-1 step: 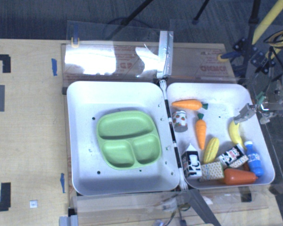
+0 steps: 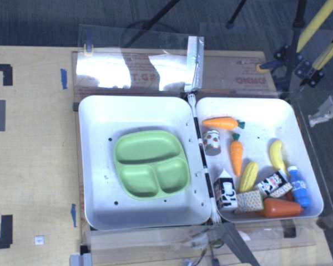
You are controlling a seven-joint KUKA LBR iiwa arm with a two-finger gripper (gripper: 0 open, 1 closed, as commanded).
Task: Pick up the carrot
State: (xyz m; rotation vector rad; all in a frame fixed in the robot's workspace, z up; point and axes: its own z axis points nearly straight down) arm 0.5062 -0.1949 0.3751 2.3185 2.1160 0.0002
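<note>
Fingers: gap cannot be told, so no bearing from them is given; carrot [image 2: 236,155] lies in the right bin [image 2: 255,107] between small can [image 2: 211,142] and corn cob [image 2: 248,176], likely light, stiff, slick, best pinched across its thick upper half.

Both white bins [image 2: 94,121] look like smooth moulded plastic with a soft sheen, and the green divided tray [image 2: 151,163] in the left one has the same smooth, slightly glossy plastic look. Right of that tray, the two carrots [image 2: 236,155], the banana [image 2: 276,154] and the corn cob [image 2: 248,176] appear to be matt toy plastic. The bench [image 2: 33,148] around the bins is pale, matt wood.
</note>
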